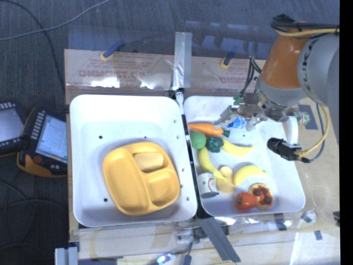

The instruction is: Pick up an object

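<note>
Up close, we see the pincer low in the right bin, at its far end; whether it is clenched or released we cannot tell. Just left of it lies a carrot, and just beyond that a green vegetable. Nearer the camera from the pincer lie bananas and a tomato. Far to its left, the other bin holds a yellow tray.
</note>
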Controlling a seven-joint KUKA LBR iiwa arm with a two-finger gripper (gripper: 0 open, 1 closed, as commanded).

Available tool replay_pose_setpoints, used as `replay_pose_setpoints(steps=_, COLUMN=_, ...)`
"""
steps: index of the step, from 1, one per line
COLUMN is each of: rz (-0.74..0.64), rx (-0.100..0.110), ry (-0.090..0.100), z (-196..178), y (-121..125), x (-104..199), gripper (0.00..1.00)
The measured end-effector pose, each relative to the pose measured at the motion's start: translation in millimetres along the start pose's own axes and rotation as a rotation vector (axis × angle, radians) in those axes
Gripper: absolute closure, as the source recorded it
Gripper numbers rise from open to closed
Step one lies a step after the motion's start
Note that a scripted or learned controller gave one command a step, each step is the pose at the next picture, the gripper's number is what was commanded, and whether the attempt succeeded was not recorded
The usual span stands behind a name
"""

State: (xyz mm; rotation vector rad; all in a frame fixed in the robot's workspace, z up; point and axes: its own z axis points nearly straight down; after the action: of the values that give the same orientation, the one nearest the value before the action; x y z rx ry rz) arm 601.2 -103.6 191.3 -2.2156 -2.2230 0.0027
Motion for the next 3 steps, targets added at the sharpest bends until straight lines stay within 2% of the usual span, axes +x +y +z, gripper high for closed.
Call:
replay_pose_setpoints(steps=1, rz=0.095, rx=-0.014, ry=-0.004, z=101.8, y=12.9, x=-20.7, gripper=0.00)
replay_pose_setpoints(steps=2, rz=0.095, rx=-0.015, ry=0.000, z=91.7, y=13.6, x=-19.3, gripper=1.00)
replay_pose_setpoints(steps=3, rz=0.094, rx=-0.014, ry=0.000, z=91.8, y=13.5, x=-19.3, gripper=0.00)
